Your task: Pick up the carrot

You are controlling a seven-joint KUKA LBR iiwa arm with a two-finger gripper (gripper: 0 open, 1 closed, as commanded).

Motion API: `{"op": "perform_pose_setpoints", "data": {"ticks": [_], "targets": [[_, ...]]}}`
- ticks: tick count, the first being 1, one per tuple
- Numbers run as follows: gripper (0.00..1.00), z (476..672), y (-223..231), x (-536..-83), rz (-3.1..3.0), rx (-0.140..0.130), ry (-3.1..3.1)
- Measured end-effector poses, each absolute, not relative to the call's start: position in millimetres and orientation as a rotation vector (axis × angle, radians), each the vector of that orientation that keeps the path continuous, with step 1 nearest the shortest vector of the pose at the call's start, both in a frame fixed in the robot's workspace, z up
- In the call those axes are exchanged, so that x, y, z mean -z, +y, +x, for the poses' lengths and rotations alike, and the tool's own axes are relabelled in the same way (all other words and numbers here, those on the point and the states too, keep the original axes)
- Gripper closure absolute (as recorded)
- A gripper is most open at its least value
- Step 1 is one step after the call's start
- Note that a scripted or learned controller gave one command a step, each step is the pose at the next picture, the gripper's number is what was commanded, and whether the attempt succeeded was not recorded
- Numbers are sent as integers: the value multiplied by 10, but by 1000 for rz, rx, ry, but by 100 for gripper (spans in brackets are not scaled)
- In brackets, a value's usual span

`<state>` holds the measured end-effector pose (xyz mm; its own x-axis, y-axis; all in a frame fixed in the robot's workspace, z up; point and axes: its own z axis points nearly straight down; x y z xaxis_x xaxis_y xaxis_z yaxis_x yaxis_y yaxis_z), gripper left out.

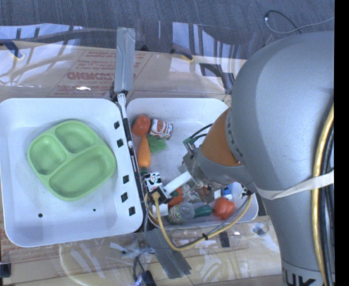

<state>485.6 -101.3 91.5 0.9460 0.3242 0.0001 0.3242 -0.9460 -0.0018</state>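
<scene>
The carrot, a short orange cone, lies along the left wall of the right bin, its narrow end pointing to the back. My gripper hangs low over the front middle of that bin, to the right of and nearer than the carrot. It sits among a clutter of small items, and nothing is plainly held in it. The big grey arm hides the bin's right side.
An orange-red round fruit, a small can and a green piece lie behind the carrot. A red item and a grey-green item sit at the front. The left bin holds a green divided plate.
</scene>
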Motion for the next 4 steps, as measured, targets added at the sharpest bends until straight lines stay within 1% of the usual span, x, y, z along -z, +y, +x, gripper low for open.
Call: {"op": "perform_pose_setpoints", "data": {"ticks": [1, 2, 3, 4], "targets": [[100, 4768, -1499, -2013, -3107, -1, -445], [100, 4760, -1226, -908, -3118, -6, -329], [100, 4768, -1851, -2180, -3120, -2, -337], [100, 4748, -1621, -1061, -3115, -12, -354]]}}
